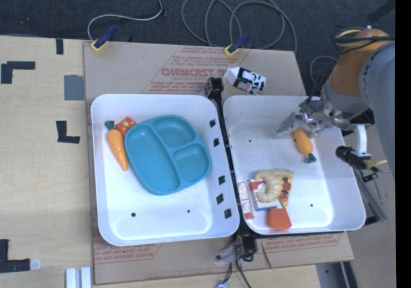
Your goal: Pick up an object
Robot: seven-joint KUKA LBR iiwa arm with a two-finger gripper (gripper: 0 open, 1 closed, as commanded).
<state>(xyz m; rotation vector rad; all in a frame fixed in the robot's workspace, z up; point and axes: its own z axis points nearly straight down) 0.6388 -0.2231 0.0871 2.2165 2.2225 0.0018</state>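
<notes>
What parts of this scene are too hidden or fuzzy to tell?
- Gripper: blurred; whether its fingers grip the carrot in the right bin is unclear.
- Arm: cut off by the view's right side.
- Packet: partly covered by a pale toy; print too small to read.
- Red block: partly behind the blue plate.
</notes>
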